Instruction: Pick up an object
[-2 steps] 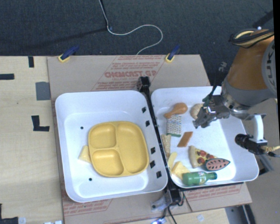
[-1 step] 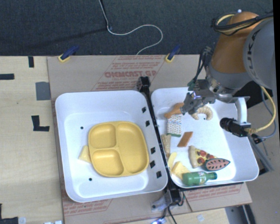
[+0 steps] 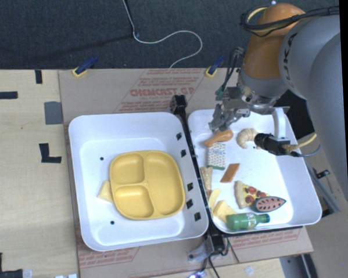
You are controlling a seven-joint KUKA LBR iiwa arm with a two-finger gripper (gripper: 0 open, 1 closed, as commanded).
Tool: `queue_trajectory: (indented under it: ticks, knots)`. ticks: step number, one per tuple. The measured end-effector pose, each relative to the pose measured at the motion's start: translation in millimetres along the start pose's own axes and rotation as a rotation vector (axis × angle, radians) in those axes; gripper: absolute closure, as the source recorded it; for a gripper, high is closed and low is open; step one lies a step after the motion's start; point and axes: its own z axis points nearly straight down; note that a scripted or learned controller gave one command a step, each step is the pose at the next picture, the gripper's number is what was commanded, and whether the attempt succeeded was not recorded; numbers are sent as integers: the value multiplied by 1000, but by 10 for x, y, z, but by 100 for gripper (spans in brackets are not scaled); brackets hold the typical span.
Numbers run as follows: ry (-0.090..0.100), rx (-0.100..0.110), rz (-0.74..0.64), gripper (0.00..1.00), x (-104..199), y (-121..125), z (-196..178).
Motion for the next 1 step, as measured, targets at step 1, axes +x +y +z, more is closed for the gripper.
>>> queue_trajectory:
  ticks: [1]
  knots:
    - [1, 1, 1, 100, 345, 164, -19]
